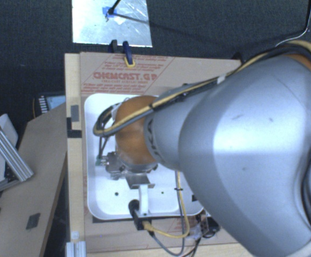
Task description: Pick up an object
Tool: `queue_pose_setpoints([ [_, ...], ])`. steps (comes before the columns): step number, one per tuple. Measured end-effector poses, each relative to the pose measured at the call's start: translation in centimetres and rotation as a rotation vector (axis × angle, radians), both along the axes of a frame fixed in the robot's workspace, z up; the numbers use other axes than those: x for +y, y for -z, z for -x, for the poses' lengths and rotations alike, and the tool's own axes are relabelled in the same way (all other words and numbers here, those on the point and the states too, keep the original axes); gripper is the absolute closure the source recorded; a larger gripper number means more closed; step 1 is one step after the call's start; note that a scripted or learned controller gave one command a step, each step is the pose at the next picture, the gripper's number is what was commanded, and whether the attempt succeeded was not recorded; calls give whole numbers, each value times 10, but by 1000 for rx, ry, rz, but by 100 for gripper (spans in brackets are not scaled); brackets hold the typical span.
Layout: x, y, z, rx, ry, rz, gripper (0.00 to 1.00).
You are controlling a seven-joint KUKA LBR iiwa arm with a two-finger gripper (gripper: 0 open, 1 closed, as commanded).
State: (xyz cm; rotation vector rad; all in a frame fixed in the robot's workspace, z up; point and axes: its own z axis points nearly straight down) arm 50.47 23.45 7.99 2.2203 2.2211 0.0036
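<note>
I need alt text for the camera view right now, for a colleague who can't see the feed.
The grey arm reaches in from the right and covers most of the view, its orange band and wrist hanging over the left white bin. The gripper's state is hidden from here. Cables trail along the bin's near edge.

Smooth, satin grey metal arm casing (252, 143); glossy orange band (131, 133); smooth white plastic bin (99, 143); matt brown cardboard sheet (161, 71); shiny crinkled foil square (112, 15).
</note>
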Motion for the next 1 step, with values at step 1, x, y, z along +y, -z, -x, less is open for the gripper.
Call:
queue_pose_setpoints([
  [1, -17, -5, -6, 2, 1, 0, 100],
])
